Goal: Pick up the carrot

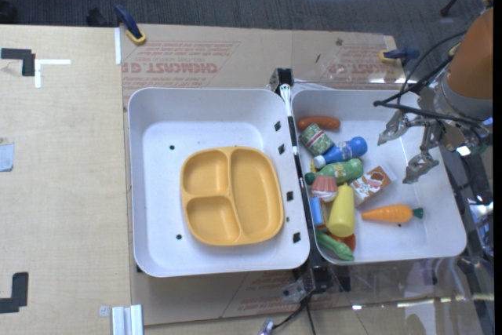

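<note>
Two white bins sit side by side; the left bin point(145, 192) holds one yellow divided plate point(232, 194); the right bin point(439, 243) holds one carrot point(387, 214) beside a heap of toy groceries point(336, 180); the gripper point(408, 151) hangs spread and empty above the carrot.

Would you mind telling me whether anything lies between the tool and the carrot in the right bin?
Nothing visible does. The tool hangs open above bare bin floor, and the carrot lies apart below it. The nearest item, a small carton, sits off to the carrot's left.
</note>
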You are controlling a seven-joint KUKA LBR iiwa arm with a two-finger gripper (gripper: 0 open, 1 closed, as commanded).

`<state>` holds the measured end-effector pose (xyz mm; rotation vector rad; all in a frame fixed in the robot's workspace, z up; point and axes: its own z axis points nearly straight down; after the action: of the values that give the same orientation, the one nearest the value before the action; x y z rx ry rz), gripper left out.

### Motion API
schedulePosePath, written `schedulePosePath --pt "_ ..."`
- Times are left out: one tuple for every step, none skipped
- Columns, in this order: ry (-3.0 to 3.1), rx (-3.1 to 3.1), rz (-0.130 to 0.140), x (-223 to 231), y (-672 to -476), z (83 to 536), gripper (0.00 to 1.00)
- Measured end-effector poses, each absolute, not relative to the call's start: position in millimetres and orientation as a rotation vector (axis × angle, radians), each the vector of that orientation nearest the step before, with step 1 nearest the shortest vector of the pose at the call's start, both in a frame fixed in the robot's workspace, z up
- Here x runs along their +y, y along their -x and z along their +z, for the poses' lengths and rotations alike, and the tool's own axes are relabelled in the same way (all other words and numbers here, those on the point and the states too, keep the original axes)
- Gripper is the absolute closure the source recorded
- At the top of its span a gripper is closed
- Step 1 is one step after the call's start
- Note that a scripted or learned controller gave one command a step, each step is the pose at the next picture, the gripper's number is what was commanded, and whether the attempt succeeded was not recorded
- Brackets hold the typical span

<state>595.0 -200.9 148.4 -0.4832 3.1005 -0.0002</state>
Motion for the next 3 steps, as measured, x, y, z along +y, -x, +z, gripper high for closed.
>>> schedulePosePath --pt "0.265 3.125 -0.002 -221.8 -520.1 93.9 0.0" --pt "-0.008 3.138 -0.001 -176.1 -502.6 92.7 0.0" --pt "-0.002 3.13 -0.006 -175.9 -506.2 103.1 1.0"
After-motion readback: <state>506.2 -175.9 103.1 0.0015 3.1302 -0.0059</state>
